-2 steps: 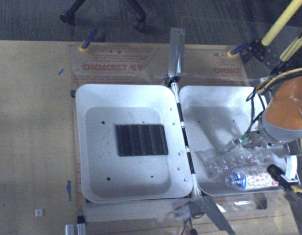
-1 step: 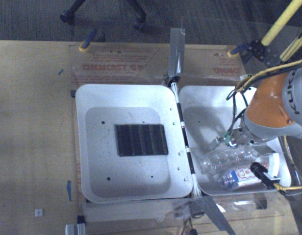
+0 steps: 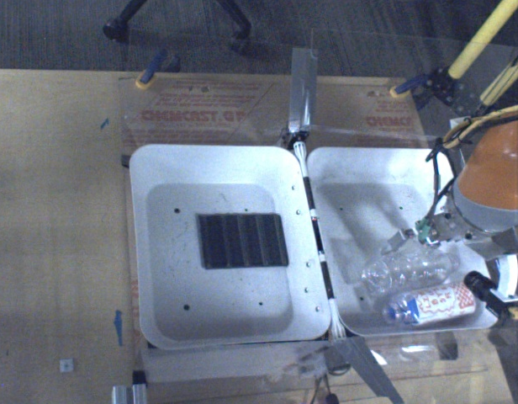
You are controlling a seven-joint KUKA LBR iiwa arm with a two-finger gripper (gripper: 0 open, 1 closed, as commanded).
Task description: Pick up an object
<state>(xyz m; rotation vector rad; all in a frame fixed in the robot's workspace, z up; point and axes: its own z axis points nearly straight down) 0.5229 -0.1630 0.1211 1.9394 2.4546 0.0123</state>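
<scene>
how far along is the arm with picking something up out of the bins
Done: the arm has reached into the right bin, with the gripper low beside the clear plastic bottle.
In hand: nothing visibly held; the bottle lies on the bin floor.
Left: grasp and lift. The dark ridged tray sits untouched in the left bin.

A clear crumpled plastic bottle (image 3: pixel 410 269) lies on its side just below-left of the gripper (image 3: pixel 408 236). A red-and-white labelled bottle (image 3: pixel 434 303), blue-capped, lies flat further below it.
</scene>
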